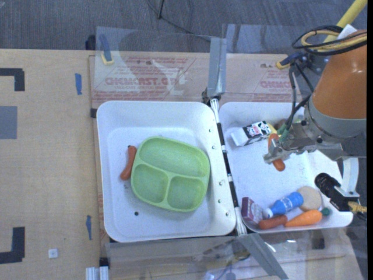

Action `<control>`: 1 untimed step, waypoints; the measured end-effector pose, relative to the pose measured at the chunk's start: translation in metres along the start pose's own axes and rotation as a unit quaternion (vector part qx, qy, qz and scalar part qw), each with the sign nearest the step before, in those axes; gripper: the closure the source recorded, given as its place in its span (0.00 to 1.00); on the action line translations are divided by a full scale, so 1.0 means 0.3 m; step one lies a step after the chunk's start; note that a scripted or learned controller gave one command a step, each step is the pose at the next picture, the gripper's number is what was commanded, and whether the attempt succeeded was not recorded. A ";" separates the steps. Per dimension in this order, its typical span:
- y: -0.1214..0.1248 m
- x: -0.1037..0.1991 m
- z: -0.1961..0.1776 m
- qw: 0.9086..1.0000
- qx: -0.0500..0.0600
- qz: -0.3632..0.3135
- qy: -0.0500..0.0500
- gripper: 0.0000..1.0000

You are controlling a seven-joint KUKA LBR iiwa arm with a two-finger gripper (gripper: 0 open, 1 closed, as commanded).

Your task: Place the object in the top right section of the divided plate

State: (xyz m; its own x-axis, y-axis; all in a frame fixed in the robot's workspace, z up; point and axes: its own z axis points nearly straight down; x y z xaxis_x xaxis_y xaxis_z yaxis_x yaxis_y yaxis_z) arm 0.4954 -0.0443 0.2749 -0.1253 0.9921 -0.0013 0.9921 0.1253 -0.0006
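An orange sausage (127, 162) lies in the left bin (111, 121), touching the green divided plate (170, 172). In the right bin (303, 229), a milk carton (252, 132) sits by the gripper (276, 155), which pinches a small orange object (278, 164). A bottle (285, 204) and carrot (303, 218) lie below.

Fixed overhead slant on both bins (116, 133)

Orange sausage (127, 162) beside plate; milk carton (252, 132) (right bin).
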 end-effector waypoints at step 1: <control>-0.027 -0.024 -0.108 0.991 -0.001 0.134 0.000 1.00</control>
State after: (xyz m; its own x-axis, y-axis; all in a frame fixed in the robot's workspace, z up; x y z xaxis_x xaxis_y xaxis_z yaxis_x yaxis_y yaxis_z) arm 0.4882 -0.0524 0.3073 0.1427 0.9898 -0.0016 0.9898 -0.1427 0.0021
